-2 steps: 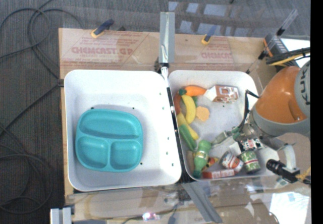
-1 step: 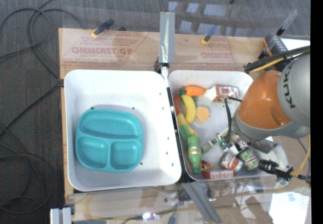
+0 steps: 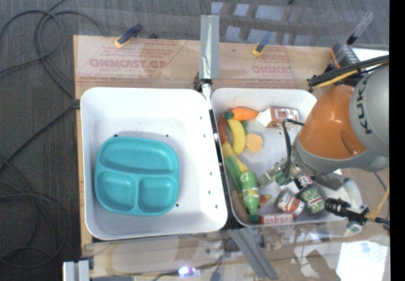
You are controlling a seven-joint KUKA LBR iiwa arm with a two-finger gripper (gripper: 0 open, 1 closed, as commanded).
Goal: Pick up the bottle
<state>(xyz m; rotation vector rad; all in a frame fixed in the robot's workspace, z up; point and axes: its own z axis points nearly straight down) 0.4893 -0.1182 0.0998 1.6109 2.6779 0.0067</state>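
In the right-hand white bin (image 3: 297,97), the green plastic bottle (image 3: 249,192) lies on its side near the front-left corner, touching a yellow toy banana (image 3: 236,134) and other small packets. The arm's gripper (image 3: 286,172) hangs low over the bin's middle, just beside the bottle. This looks like the approach step; the next move calls for shifting leftward over the bottle. Whether the gripper is released or clenched I cannot tell, and nothing shows in its grasp.

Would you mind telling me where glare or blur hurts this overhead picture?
Camera view: reflections streak the clear panel behind the bins; the near edge washes out bright; the green bottle reads clearly, while the gripper under the arm is shadowed and cluttered.
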